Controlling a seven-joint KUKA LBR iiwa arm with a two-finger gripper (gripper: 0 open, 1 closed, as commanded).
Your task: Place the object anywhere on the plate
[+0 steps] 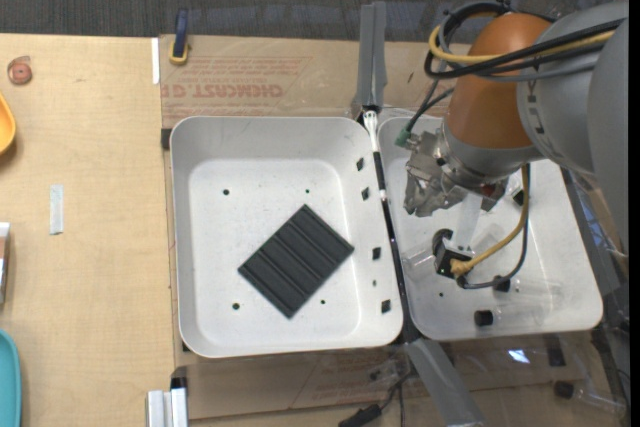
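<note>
arm: grey iiwa arm (pixel 560 45) with its orange band comes in from the right and hangs over the right bin (pixel 560 315), wrist pointed down at the bin's left part.
hand: the hand (pixel 432 200) sits low over the right bin, near the wall shared with the left bin. We cannot tell if it is clenched or released; the wrist body hides that, and we see nothing held.
cables: yellow and black cables (pixel 480 265) loop under the wrist onto the right bin floor, which makes the area below the hand hard to read.
plate: we take the dark ribbed rectangular slab (pixel 296 260) as the plate. It lies flat and turned diagonally on the floor of the left bin (pixel 200 155), roughly mid-bin, well apart from the hand.
object: we can't pick out a clear task object. It may be under the wrist, but that's a guess.
stage: our read is pick phase, over the source bin; nothing is on the plate yet.
next: once something is gripped, it has to lift over the shared wall and cross left.
risk: cable snagging, or an empty grasp.
</note>
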